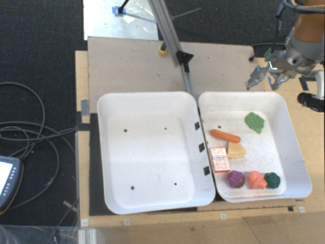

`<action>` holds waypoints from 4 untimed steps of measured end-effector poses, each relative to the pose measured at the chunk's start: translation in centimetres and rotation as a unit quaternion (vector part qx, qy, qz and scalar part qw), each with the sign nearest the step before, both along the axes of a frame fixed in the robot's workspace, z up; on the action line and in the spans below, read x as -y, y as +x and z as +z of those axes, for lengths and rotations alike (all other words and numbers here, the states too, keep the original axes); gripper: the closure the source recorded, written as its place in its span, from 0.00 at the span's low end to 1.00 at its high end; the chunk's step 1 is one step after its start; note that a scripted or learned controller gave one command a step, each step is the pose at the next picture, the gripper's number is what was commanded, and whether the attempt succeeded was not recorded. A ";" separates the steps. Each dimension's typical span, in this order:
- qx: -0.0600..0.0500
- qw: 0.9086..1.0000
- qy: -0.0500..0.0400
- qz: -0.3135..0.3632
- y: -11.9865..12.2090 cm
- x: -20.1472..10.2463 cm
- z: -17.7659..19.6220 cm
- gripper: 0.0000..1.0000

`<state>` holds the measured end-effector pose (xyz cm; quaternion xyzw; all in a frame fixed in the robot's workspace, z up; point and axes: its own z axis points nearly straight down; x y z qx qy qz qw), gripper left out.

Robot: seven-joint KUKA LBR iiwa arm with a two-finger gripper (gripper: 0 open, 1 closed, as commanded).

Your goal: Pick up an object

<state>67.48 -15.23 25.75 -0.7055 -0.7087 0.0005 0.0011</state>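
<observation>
My gripper (265,79) hangs over the bench (132,65) just beyond the far edge of the right bin (294,151), near that bin's far right corner, with its 2 fingers spread apart and nothing between them. All the objects lie in the right bin. A green leaf-shaped piece (254,121) sits toward the far right part of the floor. An orange carrot-like stick (225,135) lies near the bin's left wall, with a tan wedge (236,150) just beside it and a small pink-and-white box (219,159) touching the wedge's left side. Along the near edge, 3 items sit in a row: a purple piece (235,179), a salmon piece (256,180) and a dark green piece (272,180). The left bin (111,111) adjoins the right one.
</observation>
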 end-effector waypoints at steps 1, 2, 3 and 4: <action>0.002 1.000 -0.001 0.001 0.1 0.0 0.3 0.00; 0.000 1.000 0.000 -0.001 -0.2 -0.1 -5.9 0.00; 0.000 1.000 -0.001 -0.001 -0.6 0.1 -10.1 0.00; 0.000 1.000 0.000 0.000 -0.3 0.0 -14.3 0.00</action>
